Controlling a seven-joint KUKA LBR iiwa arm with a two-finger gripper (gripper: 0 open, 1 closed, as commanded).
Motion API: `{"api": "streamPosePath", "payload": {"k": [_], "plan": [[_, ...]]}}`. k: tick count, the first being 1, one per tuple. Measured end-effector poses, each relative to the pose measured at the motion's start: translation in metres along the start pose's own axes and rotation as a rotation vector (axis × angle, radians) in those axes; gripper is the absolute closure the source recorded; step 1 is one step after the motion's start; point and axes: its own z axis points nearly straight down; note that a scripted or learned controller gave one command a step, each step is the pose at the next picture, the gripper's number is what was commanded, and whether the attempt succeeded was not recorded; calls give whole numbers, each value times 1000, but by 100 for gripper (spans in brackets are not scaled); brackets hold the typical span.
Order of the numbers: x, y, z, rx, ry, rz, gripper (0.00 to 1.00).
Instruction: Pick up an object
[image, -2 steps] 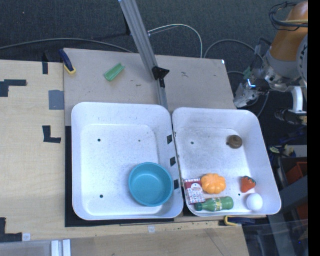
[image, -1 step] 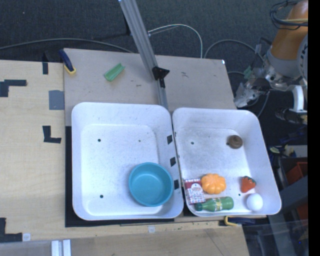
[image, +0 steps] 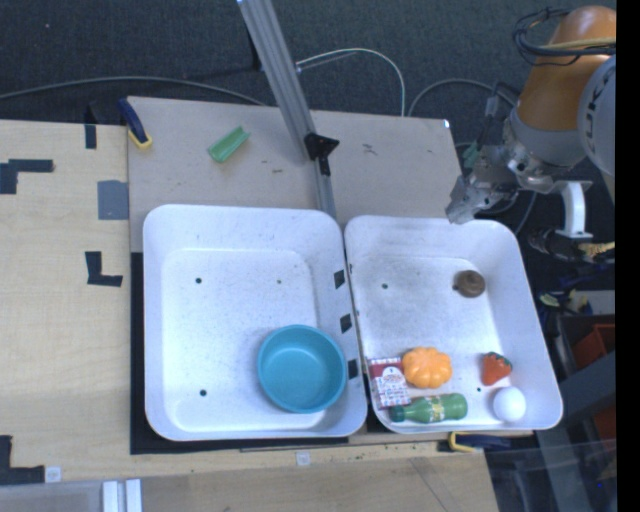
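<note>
Far to the left of my pincer and lower down, a blue bowl sits in the left bin. Nearer, in the right bin: a small red packet, a green bottle lying flat, an orange pumpkin-like toy. Just below the pincer, a brown lump rests alone. Further below, a red strawberry-like piece and a white egg. My pincer hangs over the right bin's upper rim, carrying nothing; whether it is spread or pressed together, I cannot tell.
</note>
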Motion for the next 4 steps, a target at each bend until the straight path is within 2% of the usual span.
{"api": "streamPosePath", "payload": {"k": [3,4], "plan": [[150,-46,-18,1,1,-2,100],[202,-61,0,3,-1,-2,100]]}}
